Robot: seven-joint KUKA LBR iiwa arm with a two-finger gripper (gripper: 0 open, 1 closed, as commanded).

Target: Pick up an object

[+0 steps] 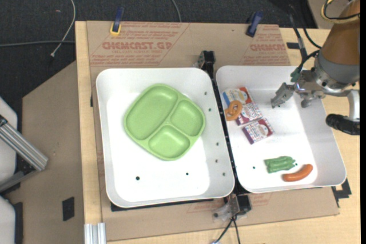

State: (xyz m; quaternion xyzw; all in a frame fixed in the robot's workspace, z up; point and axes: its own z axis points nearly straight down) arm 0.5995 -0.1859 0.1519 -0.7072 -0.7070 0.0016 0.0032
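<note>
White plastic of the right bin (pixel 320 140) carries everything loose: snack packets (pixel 251 117) with an orange ring (pixel 233 110) on them lie left of the pincer (pixel 293 94), just below its level. The pincer hovers spread and empty near the bin's upper right. A green toy (pixel 279 164) and orange sausage (pixel 297 173) (long axes roughly left-right) lie nearer the front rim. The left bin holds a green divided plate (pixel 164 121).

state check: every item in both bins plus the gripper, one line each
green divided plate: flat in left bin, compartments bare
orange ring: on the snack packets
snack packets: flat, right bin
green toy: lying, right bin
orange sausage: lying beside green toy
gripper: above right bin, holding nothing
</note>
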